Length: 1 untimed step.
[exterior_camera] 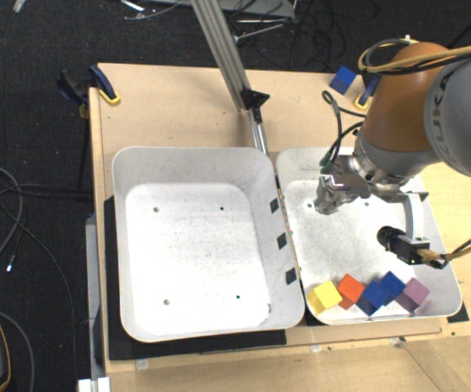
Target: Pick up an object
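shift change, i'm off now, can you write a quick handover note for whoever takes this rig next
Gripper: over the upper part of the right bin, nothing seen between its fingers.
Blocks: yellow, orange, blue and purple sit in a row along the right bin's near edge. One more blue block lies on the bench beyond the bins.
Done: no pick yet.
Left: pick up one object.
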Available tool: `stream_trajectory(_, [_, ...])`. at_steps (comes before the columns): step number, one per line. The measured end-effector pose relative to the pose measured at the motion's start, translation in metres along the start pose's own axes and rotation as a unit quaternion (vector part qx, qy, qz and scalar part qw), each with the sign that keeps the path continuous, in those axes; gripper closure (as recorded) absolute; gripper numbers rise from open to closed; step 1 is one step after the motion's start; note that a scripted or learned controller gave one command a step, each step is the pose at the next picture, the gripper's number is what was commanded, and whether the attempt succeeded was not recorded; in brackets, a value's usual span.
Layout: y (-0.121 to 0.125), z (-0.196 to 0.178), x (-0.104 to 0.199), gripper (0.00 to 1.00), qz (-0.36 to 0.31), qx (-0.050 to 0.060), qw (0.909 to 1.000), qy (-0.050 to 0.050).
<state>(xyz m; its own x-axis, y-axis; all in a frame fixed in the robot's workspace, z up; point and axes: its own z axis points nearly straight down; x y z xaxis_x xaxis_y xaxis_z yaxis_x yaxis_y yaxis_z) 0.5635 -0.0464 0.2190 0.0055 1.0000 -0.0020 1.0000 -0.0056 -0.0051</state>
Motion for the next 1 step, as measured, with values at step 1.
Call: stream_trajectory(1, [0.0559, -0.1579, 0.038, 1.0, -0.006, -0.008, 1.0, 0.001])
